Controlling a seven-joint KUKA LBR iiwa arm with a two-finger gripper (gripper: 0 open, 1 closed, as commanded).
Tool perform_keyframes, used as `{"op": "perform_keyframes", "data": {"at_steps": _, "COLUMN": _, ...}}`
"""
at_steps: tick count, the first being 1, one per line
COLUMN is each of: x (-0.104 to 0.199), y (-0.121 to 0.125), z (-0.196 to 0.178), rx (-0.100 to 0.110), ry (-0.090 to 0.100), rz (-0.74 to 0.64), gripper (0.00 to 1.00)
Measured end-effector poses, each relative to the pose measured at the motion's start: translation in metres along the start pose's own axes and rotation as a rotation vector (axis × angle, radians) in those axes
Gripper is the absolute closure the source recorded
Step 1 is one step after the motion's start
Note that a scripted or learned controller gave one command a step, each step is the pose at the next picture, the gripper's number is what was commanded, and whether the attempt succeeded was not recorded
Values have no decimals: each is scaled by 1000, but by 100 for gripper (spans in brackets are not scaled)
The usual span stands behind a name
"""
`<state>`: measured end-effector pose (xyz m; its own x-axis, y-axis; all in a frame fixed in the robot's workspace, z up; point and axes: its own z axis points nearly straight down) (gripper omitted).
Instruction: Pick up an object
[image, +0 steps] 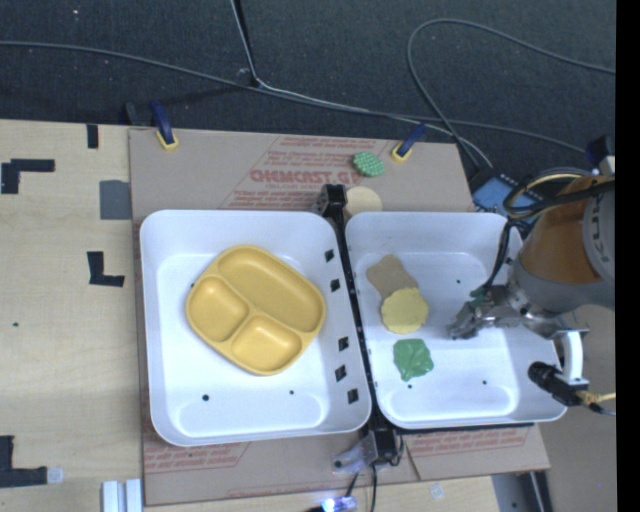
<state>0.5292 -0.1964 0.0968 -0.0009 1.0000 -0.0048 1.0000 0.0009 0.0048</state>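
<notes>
The pale wooden table (60, 330) fills the left and lower frame, with a brown cardboard sheet (260, 170) laid over its middle. On the sheet sit two shallow white plastic bins side by side: the left bin (170, 400) at centre-left and the right bin (450, 400) at centre-right, their inner walls touching along a black clipped seam.

The grey arm with its orange band (560, 255) enters from the right edge at mid-height and hangs over the right bin's right side. In the left bin lies a yellow plastic tray with three compartments (256, 308), turned at a slant.

The tool (468, 322) is low inside the right bin, near its right wall; whether it is wide or narrow cannot be told, and nothing shows in it.

Left of the tool, well apart from it, three small things lie in a column: a tan flat block (388, 271) uppermost, a yellow round disc (404, 311) touching its lower end, and a green crumpled leaf-like piece (412, 358) just below.

A small green dotted piece (368, 163) rests on the cardboard above the bins.
</notes>
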Motion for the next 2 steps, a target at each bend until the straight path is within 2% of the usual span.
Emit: {"op": "perform_keyframes", "data": {"at_steps": 2, "x": -16, "y": 0, "z": -111, "rx": 2, "ry": 3, "rz": 0, "gripper": 100}}
